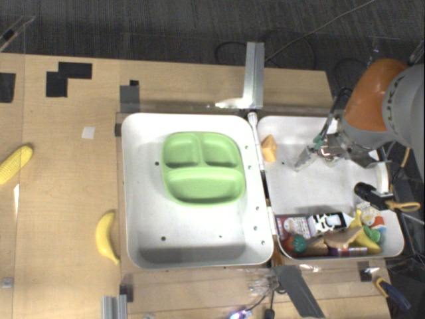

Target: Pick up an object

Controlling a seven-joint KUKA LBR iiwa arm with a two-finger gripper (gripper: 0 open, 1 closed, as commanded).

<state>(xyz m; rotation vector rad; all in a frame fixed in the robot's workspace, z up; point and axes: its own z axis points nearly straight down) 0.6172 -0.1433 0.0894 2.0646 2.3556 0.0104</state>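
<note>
- Gripper point(312, 153): above the right bin point(292, 198), far half; finger spread cannot be told.
- Jumbled objects point(332, 232): near end of the right bin.
- Green plate point(201, 167): in the left bin point(143, 191).

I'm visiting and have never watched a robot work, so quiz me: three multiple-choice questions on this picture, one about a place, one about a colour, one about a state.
1. Where does the green plate lie?
A. in the left bin
B. in the right bin
C. on the bench

2. What colour is the band on the arm above the gripper?
A. blue
B. orange
C. green

3. How are the plate's compartments?
A. piled with toys
B. holding a banana
C. bare

Answers:
1 A, the plate sits in the middle of the left bin.
2 B, the orange band shows at the upper right.
3 C, all three compartments show plain green; the banana lies on the bench outside the bin.
</note>
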